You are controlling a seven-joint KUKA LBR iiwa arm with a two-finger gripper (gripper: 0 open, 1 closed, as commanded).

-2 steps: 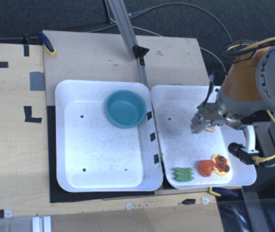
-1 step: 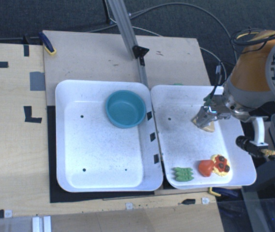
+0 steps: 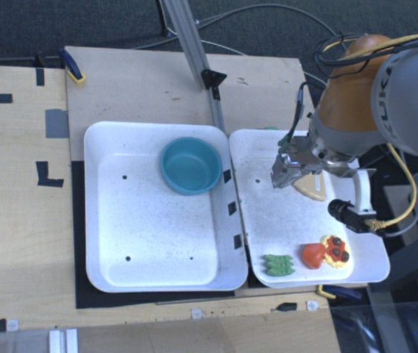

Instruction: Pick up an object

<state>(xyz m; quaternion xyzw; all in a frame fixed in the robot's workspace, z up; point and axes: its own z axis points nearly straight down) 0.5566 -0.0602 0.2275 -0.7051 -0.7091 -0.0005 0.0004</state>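
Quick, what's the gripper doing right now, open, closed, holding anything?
Gripper: over the right bin, near a tan object; whether it is open, closed or holding anything cannot be told from this view.

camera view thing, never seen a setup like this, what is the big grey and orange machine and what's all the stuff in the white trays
The picture is taken by one fixed camera above a bench, looking down at a slant. The grey and orange machine is a robot arm reaching in from the right. Its tool, the part that grasps, is over the right bin; whether it holds anything can't be told from here. Its job is to pick up an object. Two shallow white bins sit side by side. The left bin holds a blue bowl. In the right bin, near the front, lie a green toy, a red toy and a yellow toy with dark spots. A tan piece lies partly under the arm.
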